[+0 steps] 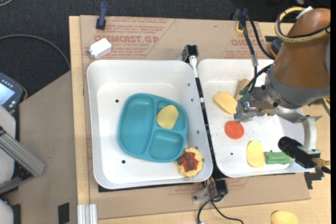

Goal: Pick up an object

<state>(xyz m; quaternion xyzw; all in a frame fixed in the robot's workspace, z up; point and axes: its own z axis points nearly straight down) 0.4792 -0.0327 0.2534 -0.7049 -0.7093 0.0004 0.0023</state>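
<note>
- Looking down at your bench [157, 39], you have two white bins side by side: left bin [105, 92], right bin [226, 162].
- Left bin: a teal divided plate [139, 128] carrying a pale yellow piece [167, 116] in its upper right compartment; a red-and-yellow item [190, 161] lies just beside the plate's lower right corner.
- Right bin: a yellow wedge [224, 102] near the upper left, an orange-red disc [234, 130] below it, a yellow oval [255, 154] touching a green block [277, 158] at the lower edge.
- Your jaws [245, 108] sit low between the yellow wedge and the orange-red disc; you cannot tell whether they are released or clenched, and nothing is visibly between them.
- Outside the bins: a small white block [100, 48] on the bench at the upper left.
</note>
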